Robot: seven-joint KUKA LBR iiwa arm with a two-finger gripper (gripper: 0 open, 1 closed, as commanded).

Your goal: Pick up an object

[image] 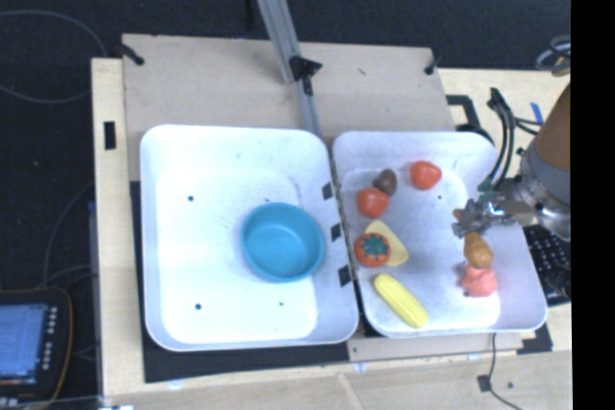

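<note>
Tool [468, 218] noted over the right bin [444, 149], just above a brown potato-like piece [478, 252]; we cannot tell its state. Pink item [479, 281] below that. Also logged there: yellow corn cob [400, 300], two red tomatoes [426, 175]. Left bin [173, 158]: blue bowl [282, 241].

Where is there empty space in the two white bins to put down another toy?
Most room is in the left bin: bare floor all around the blue bowl, especially its upper left. In the right bin a small patch lies between the corn and the pink toy. Its left side, by the tomato, is crowded.
</note>
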